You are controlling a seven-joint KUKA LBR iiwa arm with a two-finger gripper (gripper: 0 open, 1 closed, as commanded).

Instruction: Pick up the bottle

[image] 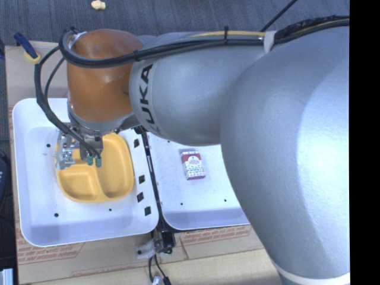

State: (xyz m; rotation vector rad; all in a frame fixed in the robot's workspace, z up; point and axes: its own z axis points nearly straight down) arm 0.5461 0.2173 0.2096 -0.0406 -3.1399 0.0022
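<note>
1. A yellow divided dish (113,171) lies in the left bin (27,177).
2. Right of the dish, well apart, a small red packet (192,164) lies in the right bin (208,215).
3. The gripper (93,158) is at the dish's far left part, perhaps touching it. I cannot tell how its jaws stand or whether they hold anything.
4. Where the bottle lies I cannot tell. The arm (237,88) covers much beyond the dish.

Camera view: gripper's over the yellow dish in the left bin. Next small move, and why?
Probably raise the gripper a little. It hangs over the yellow dish, no bottle; neither is the red packet in the right bin. The arm hides much of both bins, so lifting should uncover more.
</note>
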